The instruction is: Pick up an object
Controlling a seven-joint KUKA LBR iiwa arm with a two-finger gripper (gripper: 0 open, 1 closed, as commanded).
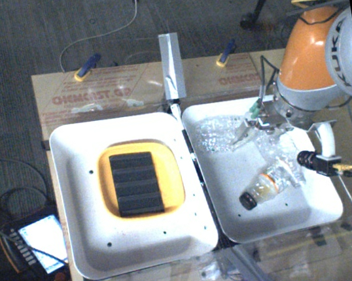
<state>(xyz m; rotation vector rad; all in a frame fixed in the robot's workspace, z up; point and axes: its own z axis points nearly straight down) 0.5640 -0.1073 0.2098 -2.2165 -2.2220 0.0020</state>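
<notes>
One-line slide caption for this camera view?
KUKA arm over right bin holding a clear bottle; yellow-and-black sponge in left bin.

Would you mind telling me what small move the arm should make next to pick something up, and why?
Probably a short shift toward the clear bottle, then a descent. The gripper sits over the far side of the right bin, above crinkled clear plastic, while the bottle lies on its side nearer the front, dark cap toward the divider, looking like the firmer target.

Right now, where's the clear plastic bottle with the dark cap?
The bottle lies on its side in the right bin, toward its front, cap pointing left. The gripper sits farther back, near the bin's rear right.
</notes>
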